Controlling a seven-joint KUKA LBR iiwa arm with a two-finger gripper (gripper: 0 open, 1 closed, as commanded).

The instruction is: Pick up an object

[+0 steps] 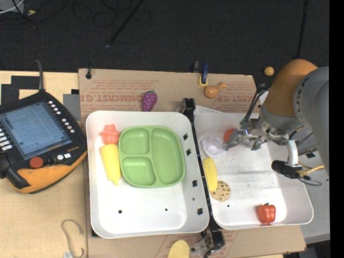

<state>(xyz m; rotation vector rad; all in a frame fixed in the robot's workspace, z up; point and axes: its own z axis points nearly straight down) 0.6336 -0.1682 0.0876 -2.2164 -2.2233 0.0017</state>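
Observation:
My gripper (237, 139) is low in the far left part of the right bin (252, 179), reaching in from the right. A small red object (229, 135) lies right at its tip, partly hidden by it; whether it is gripped does not show. A pale translucent piece (212, 147) sits just left of the tip. Further toward the front are a yellow corn cob (210, 174), a brown cookie (220, 191) and a red pepper (266, 213).
The left bin (145, 211) holds a green divided plate (150, 156), a yellow item (110, 163) and a pink-orange item (109, 134). Purple grapes (149, 100) and an orange toy (214, 90) lie behind the bins. A teach pendant (37, 138) sits far left.

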